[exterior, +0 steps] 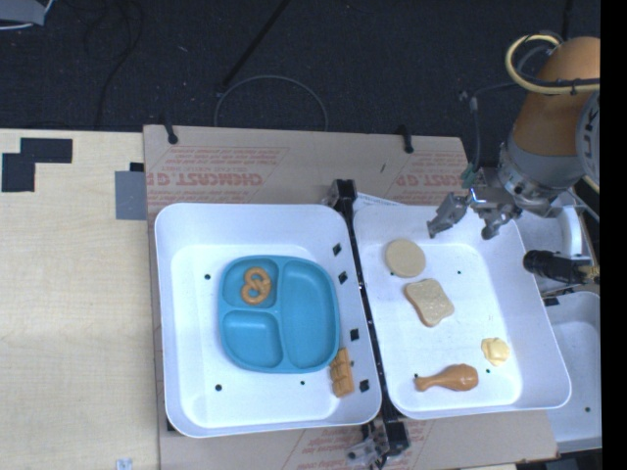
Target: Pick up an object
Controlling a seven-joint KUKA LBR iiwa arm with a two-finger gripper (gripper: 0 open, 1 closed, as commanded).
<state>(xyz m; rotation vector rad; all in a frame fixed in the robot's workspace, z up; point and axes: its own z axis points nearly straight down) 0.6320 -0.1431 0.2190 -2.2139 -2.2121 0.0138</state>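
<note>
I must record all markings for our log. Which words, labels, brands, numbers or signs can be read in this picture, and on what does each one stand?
"CHEMCAST", in red print and upside down in this view, on the brown sheet under the two bins, behind the left bin.
The same red print repeats behind the right bin and along the front edge, too small and cut off to read.
No readable text on the blue plate or the food pieces.

We see two white bins (183,262), the left holding a blue tray (294,321) with a golden-brown pretzel (256,285). A tan waffle (341,373) lies beside it. In the right bin: a beige cookie (405,258), pale bread (430,303), a yellow lump (495,351), a brown drumstick (451,378).
</note>
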